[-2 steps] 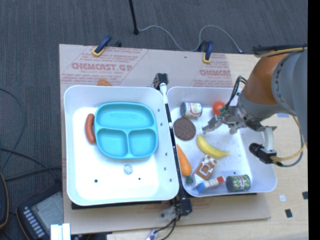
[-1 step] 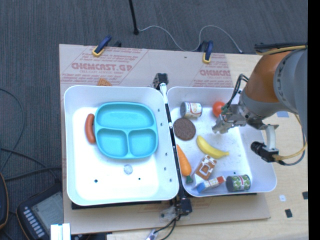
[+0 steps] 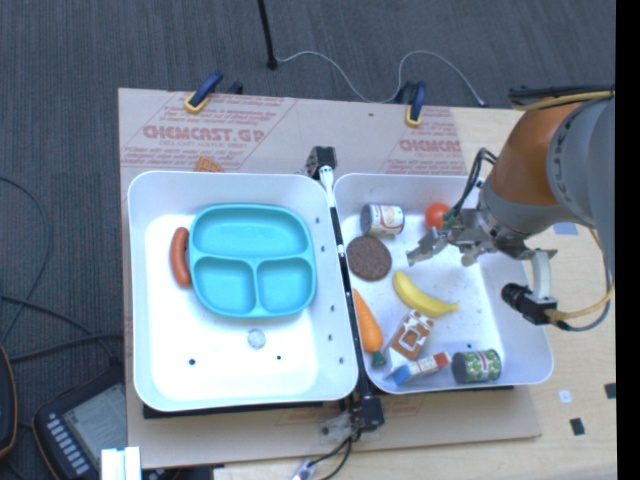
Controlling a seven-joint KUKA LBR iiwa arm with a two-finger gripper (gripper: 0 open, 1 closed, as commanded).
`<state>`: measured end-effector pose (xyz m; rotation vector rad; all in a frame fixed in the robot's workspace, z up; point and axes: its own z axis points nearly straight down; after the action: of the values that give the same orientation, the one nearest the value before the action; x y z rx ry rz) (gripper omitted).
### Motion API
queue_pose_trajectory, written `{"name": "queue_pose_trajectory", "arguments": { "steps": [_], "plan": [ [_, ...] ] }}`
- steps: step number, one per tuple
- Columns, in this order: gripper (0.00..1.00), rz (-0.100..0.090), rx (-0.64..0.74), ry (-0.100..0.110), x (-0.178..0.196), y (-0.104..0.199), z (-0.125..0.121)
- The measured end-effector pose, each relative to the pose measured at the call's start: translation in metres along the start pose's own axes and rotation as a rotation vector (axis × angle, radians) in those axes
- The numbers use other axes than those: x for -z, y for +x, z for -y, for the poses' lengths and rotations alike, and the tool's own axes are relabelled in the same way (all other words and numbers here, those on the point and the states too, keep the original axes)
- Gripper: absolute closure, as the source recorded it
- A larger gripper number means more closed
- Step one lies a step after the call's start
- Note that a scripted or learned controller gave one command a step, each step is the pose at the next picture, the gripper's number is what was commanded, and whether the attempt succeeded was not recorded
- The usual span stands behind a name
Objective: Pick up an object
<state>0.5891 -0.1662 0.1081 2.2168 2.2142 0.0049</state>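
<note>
Above the right bin (image 3: 520, 298), the gripper (image 3: 445, 248) hangs spread and empty near the banana (image 3: 422, 295), nothing picked up yet.

Dark grey carpet floor (image 3: 80, 38) with black cables (image 3: 30, 258) around a paper-covered bench (image 3: 300, 128).

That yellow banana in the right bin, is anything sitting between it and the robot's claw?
Nothing visible does. The gripper hovers over bare white floor of the right bin, just above and to the right of the banana. The brown round cookie and small can lie off to the left, outside that gap.
</note>
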Motion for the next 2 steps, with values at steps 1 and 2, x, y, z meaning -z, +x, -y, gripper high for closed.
{"name": "queue_pose_trajectory", "arguments": {
  "steps": [1, 2],
  "plan": [
    [0.00, -0.001, 0.001, 0.001, -0.019, 0.070, 0.052],
    [1.00, -0.001, 0.000, -0.002, -0.009, 0.069, 0.050]
  ]
}}
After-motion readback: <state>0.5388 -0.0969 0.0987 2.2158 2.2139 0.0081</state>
